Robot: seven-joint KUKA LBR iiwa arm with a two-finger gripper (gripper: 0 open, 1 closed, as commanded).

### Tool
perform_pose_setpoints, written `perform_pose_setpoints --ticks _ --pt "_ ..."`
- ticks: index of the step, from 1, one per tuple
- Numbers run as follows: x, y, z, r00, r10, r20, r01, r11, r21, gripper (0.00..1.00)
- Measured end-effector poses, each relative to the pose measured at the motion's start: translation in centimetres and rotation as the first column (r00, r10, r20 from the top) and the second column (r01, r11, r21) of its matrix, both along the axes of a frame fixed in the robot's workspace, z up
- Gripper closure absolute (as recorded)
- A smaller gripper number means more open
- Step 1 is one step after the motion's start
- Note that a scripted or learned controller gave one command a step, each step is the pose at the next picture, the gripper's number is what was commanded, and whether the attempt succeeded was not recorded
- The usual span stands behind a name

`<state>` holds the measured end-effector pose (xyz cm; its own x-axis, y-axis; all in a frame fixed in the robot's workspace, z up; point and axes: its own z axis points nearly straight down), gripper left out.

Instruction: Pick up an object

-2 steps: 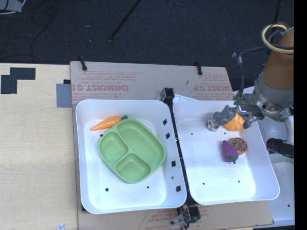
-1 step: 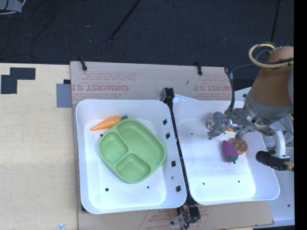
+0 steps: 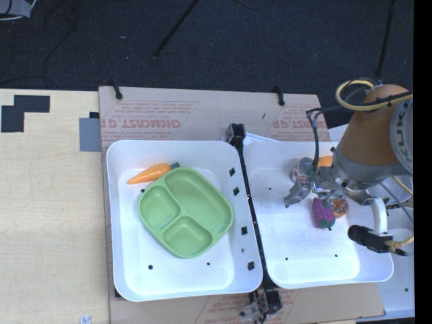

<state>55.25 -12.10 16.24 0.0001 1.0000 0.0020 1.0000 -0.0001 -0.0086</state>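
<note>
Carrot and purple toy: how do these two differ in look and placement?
The carrot is orange and elongated; the purple toy is purple and stubby. The carrot lies in the left bin beside the green tray; the purple toy lies in the right bin by the gripper. Both rest on white bin floors.

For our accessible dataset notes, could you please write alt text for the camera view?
A grey and orange robot arm reaches from the right over the right white bin, its pincer low beside a purple toy. The left white bin holds a green divided plate and an orange carrot.
</note>
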Motion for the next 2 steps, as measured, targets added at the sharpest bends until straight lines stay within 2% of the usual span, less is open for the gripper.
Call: perform_pose_setpoints --ticks 1,2 --pt "0.6 -0.3 -6.0 1.0 0.0 0.001 0.0 1.0 0.0 0.0" --pt "0.6 -0.4 -4.7 1.0 -0.006 0.003 0.006 1.0 0.0 1.0"
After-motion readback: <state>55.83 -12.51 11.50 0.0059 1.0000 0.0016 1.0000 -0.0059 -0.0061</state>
